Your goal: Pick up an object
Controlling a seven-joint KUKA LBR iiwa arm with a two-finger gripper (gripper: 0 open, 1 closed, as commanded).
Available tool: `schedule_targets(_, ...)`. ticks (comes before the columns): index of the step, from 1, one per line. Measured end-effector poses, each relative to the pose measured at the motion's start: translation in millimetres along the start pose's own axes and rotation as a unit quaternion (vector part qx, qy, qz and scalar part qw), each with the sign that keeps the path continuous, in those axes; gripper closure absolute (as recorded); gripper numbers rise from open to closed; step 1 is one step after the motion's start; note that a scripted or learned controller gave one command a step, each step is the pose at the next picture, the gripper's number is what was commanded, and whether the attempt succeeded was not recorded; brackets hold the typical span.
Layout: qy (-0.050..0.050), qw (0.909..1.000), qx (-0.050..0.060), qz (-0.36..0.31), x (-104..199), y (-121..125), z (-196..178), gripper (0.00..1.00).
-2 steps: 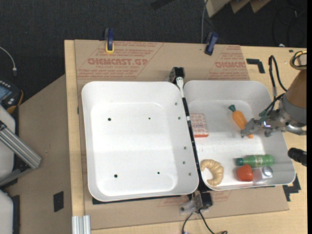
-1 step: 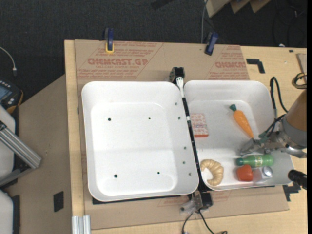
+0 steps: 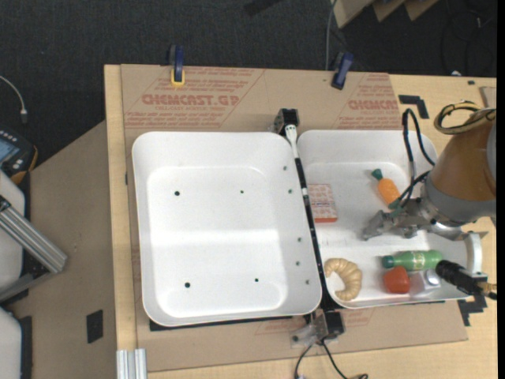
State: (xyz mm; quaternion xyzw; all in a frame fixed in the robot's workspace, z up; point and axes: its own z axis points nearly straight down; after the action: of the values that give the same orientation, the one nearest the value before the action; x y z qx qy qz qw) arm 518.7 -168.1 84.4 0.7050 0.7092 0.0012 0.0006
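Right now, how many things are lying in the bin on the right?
5: a pink packet by the divider, a carrot farther back, a croissant in front, a green bottle and a red piece. The arm may hide more.

Croissant (image 3: 344,278), bottle (image 3: 412,260), carrot (image 3: 387,188) in right bin (image 3: 347,144)

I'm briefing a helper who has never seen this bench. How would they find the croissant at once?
Look in the right bin, where all the objects lie. Go to its near left corner, by the divider between the bins: the croissant sits there. It is the tan, curved, ridged piece, left of the red object and green bottle.
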Motion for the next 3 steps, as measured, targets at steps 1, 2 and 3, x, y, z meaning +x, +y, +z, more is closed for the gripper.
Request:
schedule_targets(1, 0.005, 1.0000, 0.004, 0.002, -53.8, 24.5, -0.4, 0.00)
schedule_targets(2, 0.004, 1.0000, 0.003, 0.003, -53.1, -41.2, -0.5, 0.00)
schedule_targets(3, 0.000, 1.0000, 0.000, 0.000, -3.1, -7.9, 0.0, 0.00)
